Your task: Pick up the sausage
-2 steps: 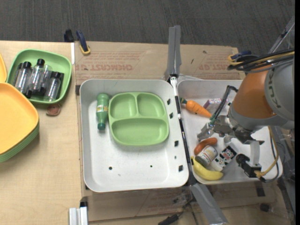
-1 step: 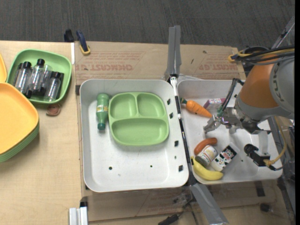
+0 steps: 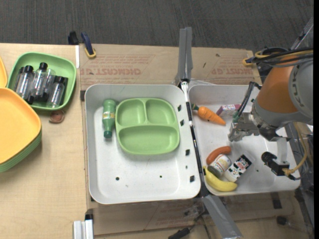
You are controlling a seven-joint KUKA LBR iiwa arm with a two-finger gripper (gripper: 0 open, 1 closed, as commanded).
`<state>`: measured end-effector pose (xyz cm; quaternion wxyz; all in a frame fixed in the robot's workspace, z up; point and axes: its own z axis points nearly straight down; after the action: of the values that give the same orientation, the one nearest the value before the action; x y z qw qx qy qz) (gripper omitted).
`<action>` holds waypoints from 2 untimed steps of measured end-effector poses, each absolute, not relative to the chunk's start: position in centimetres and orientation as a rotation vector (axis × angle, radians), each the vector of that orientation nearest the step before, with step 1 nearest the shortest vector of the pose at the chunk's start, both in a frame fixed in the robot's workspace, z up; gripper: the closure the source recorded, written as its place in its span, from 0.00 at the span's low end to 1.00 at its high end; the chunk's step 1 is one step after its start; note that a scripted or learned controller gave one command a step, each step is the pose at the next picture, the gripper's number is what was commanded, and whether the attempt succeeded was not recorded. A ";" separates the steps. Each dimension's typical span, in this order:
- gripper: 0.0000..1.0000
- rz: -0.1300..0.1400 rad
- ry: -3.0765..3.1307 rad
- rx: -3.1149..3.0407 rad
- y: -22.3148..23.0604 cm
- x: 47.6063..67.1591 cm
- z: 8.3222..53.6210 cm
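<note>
one sausage (image 3: 219, 153) lies in the right bin (image 3: 259, 180), touching the can (image 3: 220, 165) just below it and above the banana (image 3: 219, 182). the gripper (image 3: 238, 132) hangs up and right of the sausage, apart from it; whether it is apart or together i cannot tell. the approach step is in hand: next it must come down-left over the sausage.

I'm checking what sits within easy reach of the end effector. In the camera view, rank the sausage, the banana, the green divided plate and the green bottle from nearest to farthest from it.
Measured from the end effector in the right bin:
1. Sausage, just below-left, same bin.
2. Banana, at that bin's lower-left corner.
3. Green divided plate, in the left bin.
4. Green bottle, left of the plate, farthest.
</note>
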<state>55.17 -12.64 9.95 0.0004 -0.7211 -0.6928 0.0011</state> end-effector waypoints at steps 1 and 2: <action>1.00 0.003 -2.194 -2.248 -17.8 54.7 9.1; 1.00 0.004 -2.135 -2.300 -11.4 54.4 9.1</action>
<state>54.41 -11.37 9.07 0.0016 -0.7329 -0.6803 0.0012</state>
